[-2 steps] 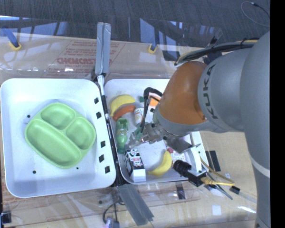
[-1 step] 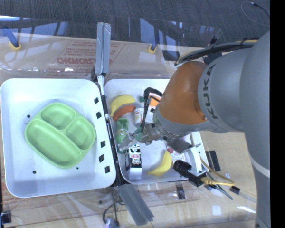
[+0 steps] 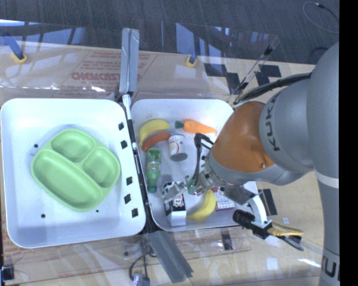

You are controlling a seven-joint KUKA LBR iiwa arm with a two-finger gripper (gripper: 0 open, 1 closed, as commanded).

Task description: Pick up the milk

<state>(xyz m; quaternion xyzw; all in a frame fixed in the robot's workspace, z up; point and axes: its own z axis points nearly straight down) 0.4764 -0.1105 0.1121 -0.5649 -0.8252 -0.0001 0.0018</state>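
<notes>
The milk (image 3: 177,208) is a small carton, white with black cow-like patches, lying near the front edge of the right bin (image 3: 167,107), just left of a yellow banana (image 3: 204,207) that curves along the same front stretch.

Under both bins the bench (image 3: 77,73) is pale wood, covered with a clear plastic sheet that carries red printing toward the back. Beyond the bench the floor (image 3: 167,5) is dark grey carpet. A metal divider bar (image 3: 129,58) runs between the two bins at the rear. The left bin (image 3: 18,219) holds a light green plate with three compartments (image 3: 76,167), resting near its middle.

In the right bin, further back, a second banana (image 3: 153,127) lies touching a reddish sausage-shaped piece (image 3: 156,139), with an orange carrot (image 3: 198,127) to their right and a small can with a red label (image 3: 176,146) between them. A green bottle (image 3: 153,168) lies along the bin's left wall.

My pincer (image 3: 193,187) reaches down into the middle of the right bin, just behind and to the right of the milk, not touching it as far as I can see. Whether my pincer is open or closed I cannot tell; my orange wrist band (image 3: 241,145) and grey arm cover most of the bin's right half.
</notes>
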